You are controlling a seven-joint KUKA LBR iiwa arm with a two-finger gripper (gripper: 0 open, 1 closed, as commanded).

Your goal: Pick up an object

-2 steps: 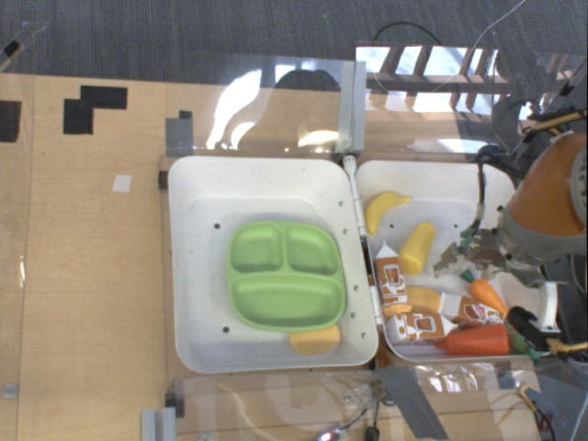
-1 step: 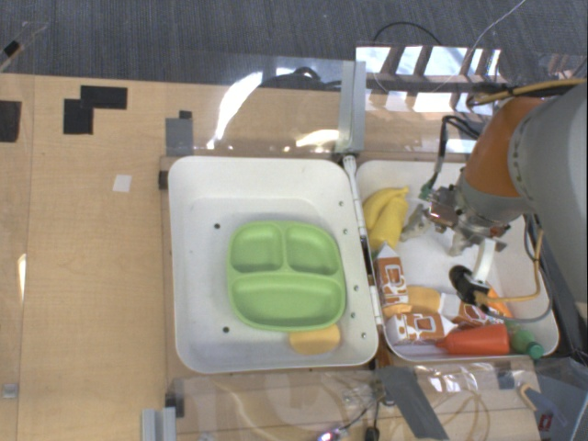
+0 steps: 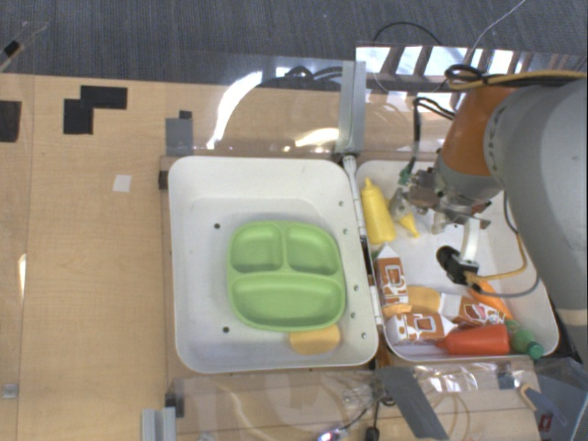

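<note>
Left bin (image 3: 193, 338) holds green tray (image 3: 286, 275); right bin (image 3: 418, 349) holds yellow bottle (image 3: 376, 211).

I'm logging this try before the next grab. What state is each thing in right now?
Green plate: flat in the left bin, right way up.
Yellow sponge: beside the plate's near edge.
Mustard bottle: lying on its side in the right bin.
Carrot: lying down at the near edge.
Brown packets: flat.
Gripper: low over the right bin, nothing seen between its fingers.
</note>
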